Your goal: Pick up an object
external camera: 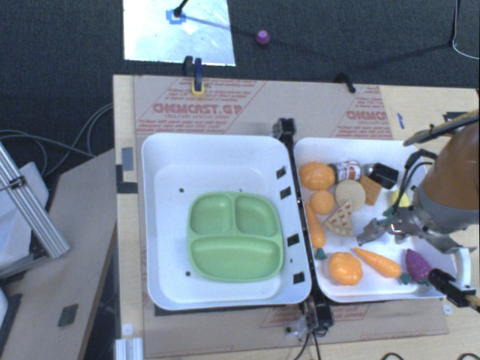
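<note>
The right bin (304, 156) holds several toy foods. At its back are a large orange (316, 175), a small can (346, 171) and a black piece (383, 175). Further forward come a smaller orange (322, 202), a round beige biscuit (350, 194) and a wedge-shaped cracker (341, 218). Near the front lie an orange pepper (345, 268), a carrot (379, 262) and a purple eggplant (417, 265). My gripper (384, 231) hangs low over the bin's middle, just above the carrot and right of the cracker. The arm's body hides the bin's right side.
The left bin (161, 152) holds a green divided plate (235, 235). A long orange piece (314, 229) lies along the right bin's left wall. Black clips (286, 130) sit on the divider between the bins. Cardboard lies under both bins.
</note>
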